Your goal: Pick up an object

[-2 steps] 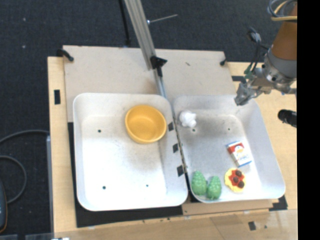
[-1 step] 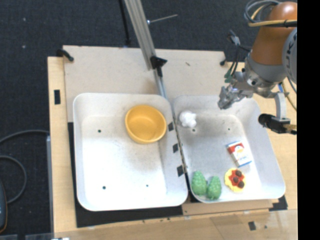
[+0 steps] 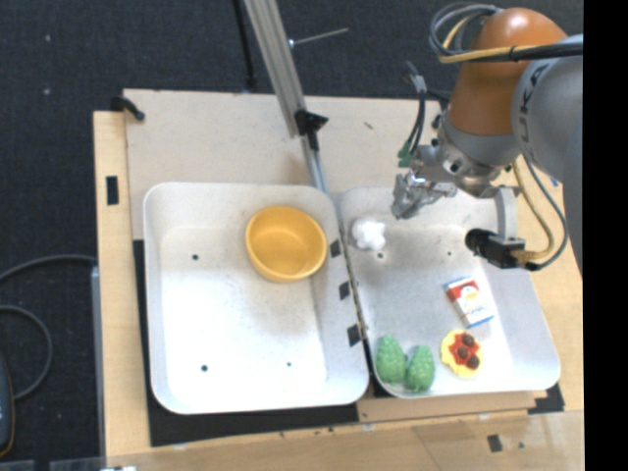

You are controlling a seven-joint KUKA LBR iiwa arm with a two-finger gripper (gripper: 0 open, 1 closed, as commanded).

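Nothing lifted yet: the gripper [image 3: 412,200] hangs over the far end of the right bin [image 3: 510,356], whether its jaws are spread I cannot tell, with nothing seen between them, a small white object [image 3: 369,234] lying just left below.

1. We could read no text, brand or number anywhere.
2. The small red, white and blue box [image 3: 469,299] carried printing, but we found it too small to make out.
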